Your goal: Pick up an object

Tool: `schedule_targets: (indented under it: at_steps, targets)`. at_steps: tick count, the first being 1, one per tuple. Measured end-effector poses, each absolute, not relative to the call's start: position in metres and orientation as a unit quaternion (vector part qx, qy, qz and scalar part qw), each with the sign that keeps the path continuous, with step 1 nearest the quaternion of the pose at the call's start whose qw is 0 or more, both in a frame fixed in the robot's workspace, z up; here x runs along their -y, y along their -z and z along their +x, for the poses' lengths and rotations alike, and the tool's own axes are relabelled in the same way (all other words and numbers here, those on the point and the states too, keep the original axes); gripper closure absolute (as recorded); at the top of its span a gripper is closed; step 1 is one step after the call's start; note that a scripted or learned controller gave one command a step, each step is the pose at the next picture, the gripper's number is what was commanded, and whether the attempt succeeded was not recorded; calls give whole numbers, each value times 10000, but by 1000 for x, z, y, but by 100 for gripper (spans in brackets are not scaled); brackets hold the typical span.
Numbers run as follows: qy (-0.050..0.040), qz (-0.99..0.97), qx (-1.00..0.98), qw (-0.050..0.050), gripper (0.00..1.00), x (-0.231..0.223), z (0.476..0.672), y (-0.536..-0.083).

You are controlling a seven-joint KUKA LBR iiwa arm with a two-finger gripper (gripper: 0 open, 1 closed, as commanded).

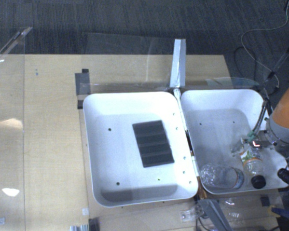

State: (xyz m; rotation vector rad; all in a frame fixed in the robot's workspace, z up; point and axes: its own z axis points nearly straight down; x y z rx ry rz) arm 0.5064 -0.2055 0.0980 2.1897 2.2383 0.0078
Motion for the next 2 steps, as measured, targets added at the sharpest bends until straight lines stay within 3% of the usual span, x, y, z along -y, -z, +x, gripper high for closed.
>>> schedule_targets:
  at_steps: [1,2]
  targets:
    - [-38,6986,-7155,59,100,204,508,-109]
    - [-17,7378,-6750,16,100,146,536,-172]
